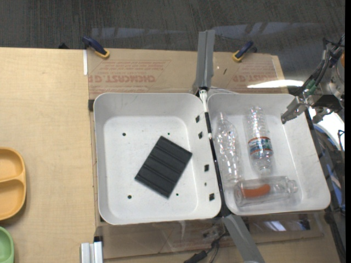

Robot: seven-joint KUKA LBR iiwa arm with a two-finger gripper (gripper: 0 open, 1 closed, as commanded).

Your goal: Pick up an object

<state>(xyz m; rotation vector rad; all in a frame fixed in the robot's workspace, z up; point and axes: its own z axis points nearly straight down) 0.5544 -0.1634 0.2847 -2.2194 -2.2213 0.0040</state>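
Note:
A black ribbed rectangular pad (163, 166) lies at a slant in the middle of the left bin (104, 147). The right bin (315, 169) holds three clear plastic bottles. A crumpled one (227, 147) lies along its left side. One with a blue and red label (259, 141) lies in the middle. One with an orange label (266, 189) lies crosswise near the front wall. My gripper (299, 109) hangs over the right bin's far right corner, apart from all the bottles, with nothing seen in it.
A cardboard sheet (142, 73) lies behind the bins, held by two clamps (96, 47) (243, 51). On the wooden bench at the far left sit an orange divided plate (10, 182) and a green dish (3, 245). Cables hang along the right.

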